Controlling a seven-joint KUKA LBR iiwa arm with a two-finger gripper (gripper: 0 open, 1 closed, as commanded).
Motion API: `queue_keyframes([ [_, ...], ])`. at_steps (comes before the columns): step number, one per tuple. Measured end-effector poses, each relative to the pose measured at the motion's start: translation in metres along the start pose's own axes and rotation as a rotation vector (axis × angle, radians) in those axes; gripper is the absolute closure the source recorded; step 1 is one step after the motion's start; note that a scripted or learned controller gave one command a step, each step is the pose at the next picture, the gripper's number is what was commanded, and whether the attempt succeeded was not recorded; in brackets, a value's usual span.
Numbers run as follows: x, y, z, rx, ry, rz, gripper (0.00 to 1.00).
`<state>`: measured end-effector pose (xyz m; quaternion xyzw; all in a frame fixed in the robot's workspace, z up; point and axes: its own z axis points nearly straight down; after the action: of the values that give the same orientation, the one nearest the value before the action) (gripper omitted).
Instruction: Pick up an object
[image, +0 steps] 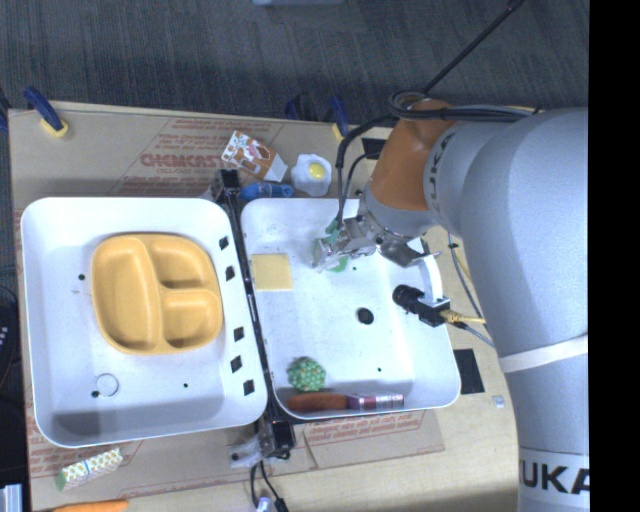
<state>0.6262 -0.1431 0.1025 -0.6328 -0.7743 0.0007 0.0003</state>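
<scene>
Looming closest to the lens, the grey arm (520, 260) is reaching in from the right over the right bin (435, 385). Along that bin's near wall a reddish-brown marker-like stick (345, 402) is lying flat, with a green knobbly ball (307, 374) sitting just behind it; the ball is looking light and soft, probably squeezable across its middle, while the stick is looking stiff, slim and likely to roll. Further back a yellow square pad (271, 271) is lying flat, hard to get under. The gripper (340, 250) is hanging low at the far side of the bin, over something small and green (338, 264); whether it's pinching that or just hovering can't be told. In the left bin (40, 320) a yellow divided tray (155, 292) is sitting.
</scene>
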Motion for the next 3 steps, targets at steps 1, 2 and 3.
queue_keyframes([
  [1, 0.000, 0.000, 0.000, 0.000, 0.000, 0.000, 0.00],
  [2, -0.012, -0.002, 0.010, 0.001, 0.001, -0.568, 0.00],
  [3, 0.012, -0.013, 0.011, 0.002, 0.002, -0.344, 0.00],
])
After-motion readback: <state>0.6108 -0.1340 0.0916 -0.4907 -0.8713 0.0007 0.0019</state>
